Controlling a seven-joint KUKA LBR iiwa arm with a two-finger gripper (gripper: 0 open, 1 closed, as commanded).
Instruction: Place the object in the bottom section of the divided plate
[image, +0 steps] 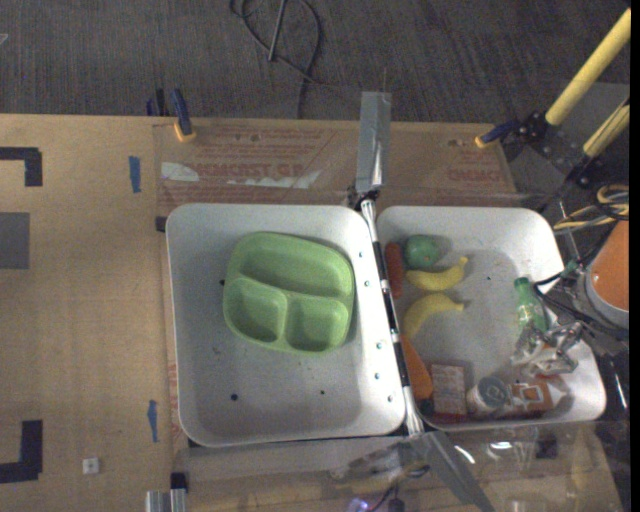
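Your arm (612, 285) comes in from the right, its orange band just outside the right bin's (470, 222) far right wall. The gripper (545, 348) hangs low over that bin's right side, near its front corner, pointing inward. Its metal parts blur together.

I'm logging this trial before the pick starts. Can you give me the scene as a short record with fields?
left bin: white bin holding a green divided plate
plate state: three sections, nothing in them
right bin: two bananas, a green round fruit, two carrots, a small bottle, a can
end effector: over the right bin's right side, near the bottle
task status: nothing placed yet
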